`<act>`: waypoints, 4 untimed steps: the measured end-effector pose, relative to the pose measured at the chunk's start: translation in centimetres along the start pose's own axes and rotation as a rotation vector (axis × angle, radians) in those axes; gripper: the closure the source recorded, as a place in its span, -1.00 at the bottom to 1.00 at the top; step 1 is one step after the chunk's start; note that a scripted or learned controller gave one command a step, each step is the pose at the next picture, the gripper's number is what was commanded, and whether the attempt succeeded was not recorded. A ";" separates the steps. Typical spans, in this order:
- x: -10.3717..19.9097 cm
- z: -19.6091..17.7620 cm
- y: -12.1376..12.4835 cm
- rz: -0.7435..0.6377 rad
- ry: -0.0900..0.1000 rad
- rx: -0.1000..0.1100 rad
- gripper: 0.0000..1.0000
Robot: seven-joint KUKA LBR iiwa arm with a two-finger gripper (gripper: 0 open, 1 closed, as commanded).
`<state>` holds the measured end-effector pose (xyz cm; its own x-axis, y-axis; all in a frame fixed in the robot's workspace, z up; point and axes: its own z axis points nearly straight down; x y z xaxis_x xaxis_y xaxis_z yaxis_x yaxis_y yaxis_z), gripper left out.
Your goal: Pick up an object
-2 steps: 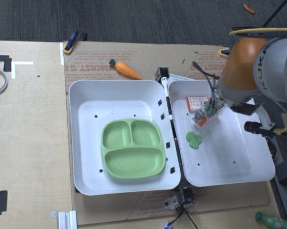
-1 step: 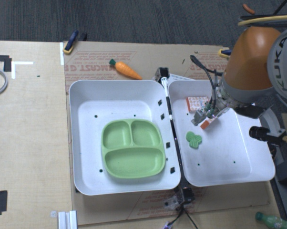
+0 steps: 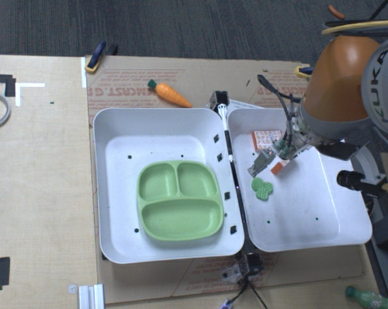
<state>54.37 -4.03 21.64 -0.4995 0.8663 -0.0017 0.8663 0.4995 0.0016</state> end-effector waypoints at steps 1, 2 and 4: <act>-1.5 2.4 5.2 -0.125 0.000 0.000 -1.00; -1.3 2.4 5.1 -0.380 0.001 0.001 -1.00; -6.4 2.4 7.2 -0.826 -0.002 -0.002 -1.00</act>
